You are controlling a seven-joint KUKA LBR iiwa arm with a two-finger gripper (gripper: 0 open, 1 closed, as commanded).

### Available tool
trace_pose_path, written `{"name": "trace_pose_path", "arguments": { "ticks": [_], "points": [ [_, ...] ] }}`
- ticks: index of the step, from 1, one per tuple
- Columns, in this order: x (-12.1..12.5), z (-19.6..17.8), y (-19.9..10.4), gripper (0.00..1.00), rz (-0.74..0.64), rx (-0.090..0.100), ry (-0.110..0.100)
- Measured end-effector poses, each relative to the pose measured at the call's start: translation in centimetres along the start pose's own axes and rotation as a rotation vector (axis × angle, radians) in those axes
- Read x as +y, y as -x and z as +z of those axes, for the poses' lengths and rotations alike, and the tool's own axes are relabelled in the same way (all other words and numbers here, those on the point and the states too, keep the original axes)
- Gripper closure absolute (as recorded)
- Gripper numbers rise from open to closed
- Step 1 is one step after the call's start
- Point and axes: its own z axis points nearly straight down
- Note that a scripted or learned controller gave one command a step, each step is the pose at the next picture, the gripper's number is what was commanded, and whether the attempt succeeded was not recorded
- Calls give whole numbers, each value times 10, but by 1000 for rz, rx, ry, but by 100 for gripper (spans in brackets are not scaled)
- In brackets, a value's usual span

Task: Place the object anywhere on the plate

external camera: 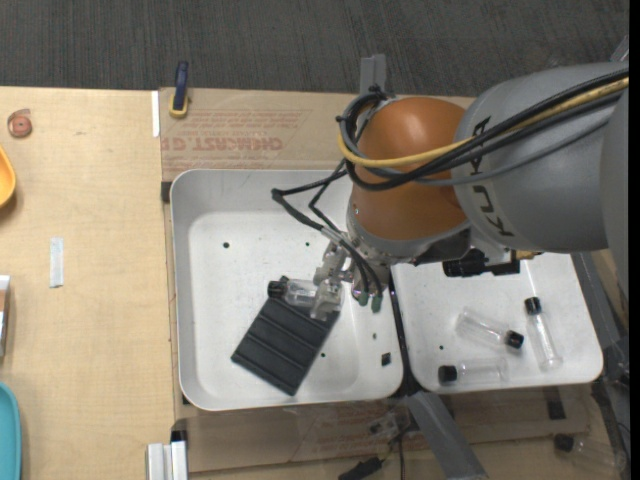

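Observation:
A black ridged plate (281, 343) lies tilted on the floor of the left bin (200, 268). My gripper (326, 290) hangs just above the plate's upper right corner, under the orange wrist band. A clear vial with a black cap (288, 290) sticks out leftward from the fingers, which are shut on its right end. The capped end sits over the plate's top edge. The wrist hides the gripper's upper part.
The right bin (580, 363) holds several clear vials with black caps, such as one vial (488, 329). Small dark specks dot the left bin floor. The bulky arm covers the wall between the two bins.

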Motion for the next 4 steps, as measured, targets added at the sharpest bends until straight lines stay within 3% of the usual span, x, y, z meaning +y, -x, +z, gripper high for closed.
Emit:
{"name": "trace_pose_path", "arguments": {
  "ticks": [1,2,3,4],
  "points": [
    [20,-108,5,100,31,-3,1],
    [57,-257,25,100,-130,-4,1],
    [109,-256,71,100,-352,-5,1],
    [136,-257,112,100,-541,-6,2]
  ]
}}
